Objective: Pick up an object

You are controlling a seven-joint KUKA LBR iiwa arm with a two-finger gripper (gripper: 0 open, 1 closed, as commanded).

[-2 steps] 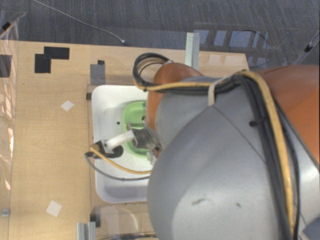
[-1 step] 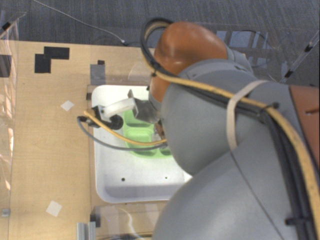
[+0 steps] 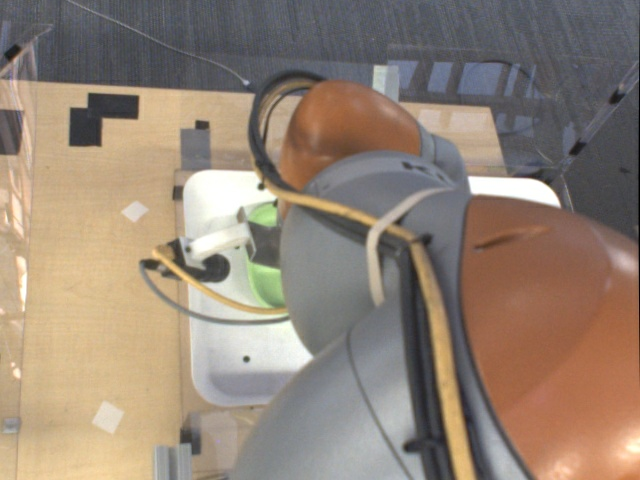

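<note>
Arm (image 3: 420, 298) is reaching in from the right, covering most of the view and lying over both bins. Left bin (image 3: 215, 363) is sitting on the bench (image 3: 90, 298), its left and near parts showing past the arm. An object (image 3: 265, 273) is lying in that bin, partly tucked under the arm. Cables (image 3: 195, 288) are looping out from the arm over the bin's left rim. Right bin's far corner (image 3: 520, 188) is peeking out behind the arm. Floor (image 3: 300, 18) is lying beyond the bench.
</note>
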